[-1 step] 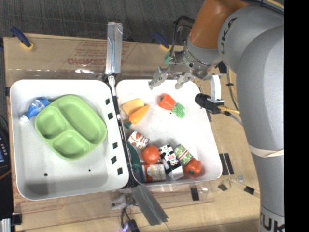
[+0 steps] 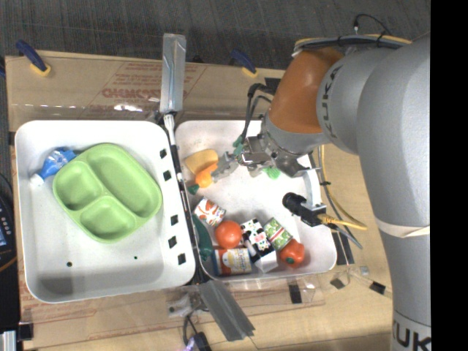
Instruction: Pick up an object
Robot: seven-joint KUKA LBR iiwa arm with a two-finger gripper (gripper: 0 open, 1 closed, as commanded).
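Right now the arm [image 2: 365,115] leans in from the right over the right-hand bin [image 2: 322,251], its orange band sitting above the wrist, and the gripper [image 2: 232,161] is low over the upper-left part of that bin. Its tip is just beside a yellow-and-orange toy piece [image 2: 202,164] lying near the bin's left wall — close, maybe touching, but whether anything is actually between the tips I cannot tell from this angle, nor whether they are spread or closed. A small green bit [image 2: 273,172] peeks out under the wrist.

Down along the near edge of the same bin sits the cluster of objects: a red-and-white patterned piece [image 2: 209,212], a red tomato-like ball [image 2: 228,234], a black-and-white block [image 2: 253,232], a green-and-white carton [image 2: 277,234], a second red ball [image 2: 292,254] in the corner, and a small labelled bottle [image 2: 232,260] lying against the front wall. They are packed together, several touching.

Over in the left-hand bin [image 2: 44,269] — a green divided plate [image 2: 107,191] lies in the upper half, with a blue item [image 2: 53,161] tucked at its upper-left edge. A metal divider [image 2: 172,72] runs between the two bins.
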